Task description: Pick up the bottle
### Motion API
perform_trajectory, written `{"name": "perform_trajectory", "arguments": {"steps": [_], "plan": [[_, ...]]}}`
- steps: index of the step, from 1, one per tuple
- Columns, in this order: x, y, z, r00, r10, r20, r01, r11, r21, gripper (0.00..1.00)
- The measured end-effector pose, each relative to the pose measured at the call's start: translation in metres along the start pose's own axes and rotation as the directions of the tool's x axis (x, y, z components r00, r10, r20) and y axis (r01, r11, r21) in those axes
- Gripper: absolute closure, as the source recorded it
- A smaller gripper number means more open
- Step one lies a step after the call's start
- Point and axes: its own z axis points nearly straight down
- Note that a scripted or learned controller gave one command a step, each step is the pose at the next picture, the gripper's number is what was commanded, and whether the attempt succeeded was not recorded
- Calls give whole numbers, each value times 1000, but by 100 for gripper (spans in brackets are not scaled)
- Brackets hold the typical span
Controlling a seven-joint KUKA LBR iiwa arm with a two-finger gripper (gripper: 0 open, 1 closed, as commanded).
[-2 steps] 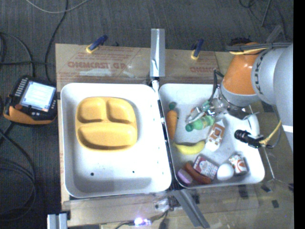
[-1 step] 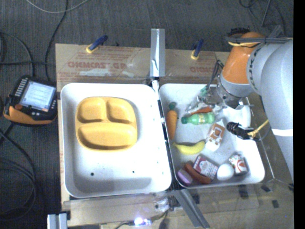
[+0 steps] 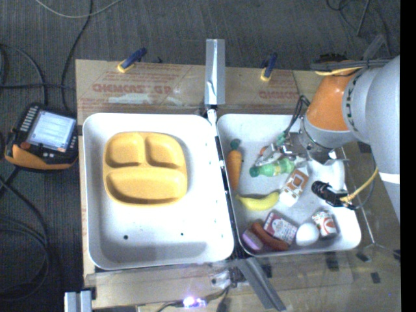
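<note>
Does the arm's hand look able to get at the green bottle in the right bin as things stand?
Probably yes. The hand hangs right over the green bottle, which lies on top in the right bin. The carrot and banana lie beside it, not over it.

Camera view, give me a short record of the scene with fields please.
arm: grey with orange band, reaching in from the right
gripper: over right bin, at the green bottle
bottle: lying on its side, beside carrot, above banana
left bin: holds yellow divided tray
</note>
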Motion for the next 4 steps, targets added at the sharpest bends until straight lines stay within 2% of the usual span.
{"name": "perform_trajectory", "arguments": {"steps": [1,2,3,4], "plan": [[1,1,-10,1000,-1,-1,1,1000,-4,100],[1,1,-10,1000,-1,-1,1,1000,-3,0],[-7,-5,2,982,-189,-3,189,982,6,0],[-7,-3,-8,982,-189,-2,189,982,0,100]]}}
